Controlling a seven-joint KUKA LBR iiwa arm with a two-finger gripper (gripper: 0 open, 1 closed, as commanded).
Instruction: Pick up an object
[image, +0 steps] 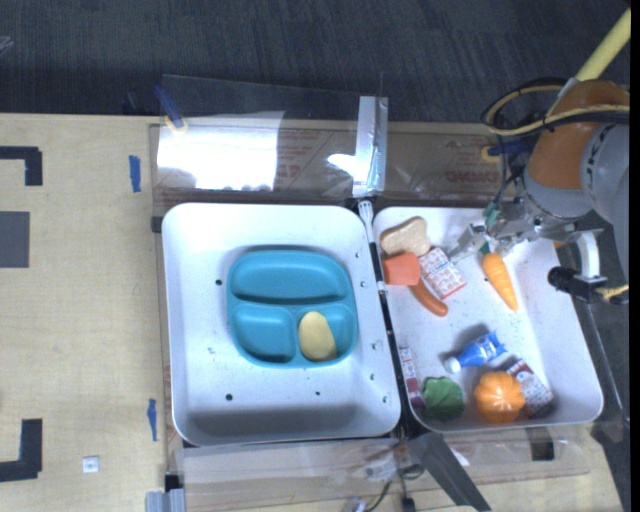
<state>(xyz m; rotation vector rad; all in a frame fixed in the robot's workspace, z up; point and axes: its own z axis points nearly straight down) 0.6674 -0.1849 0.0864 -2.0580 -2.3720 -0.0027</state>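
Observation:
The right bin (575, 330) holds several items. A toast slice (404, 236) lies at its far left, with an orange-red block (402, 270), a red sausage (432, 300) and a red-and-white packet (441, 272) just below it. A carrot (500, 280) lies near the far right. Toward the front are a blue-and-white bottle (476, 352), a green vegetable (443, 397), an orange (498, 396) and a small packet (532, 385). My gripper (486, 232) hangs over the bin's far side, just above and left of the carrot's top, with nothing seen in it.
The left bin (190, 250) bears a blue divided tray (285, 280) with a yellow lemon-like item (317, 335) in its lower right compartment. A clear plastic sheet (260, 150) stands behind the bins. The arm's orange band (575, 110) and cables sit at the far right.

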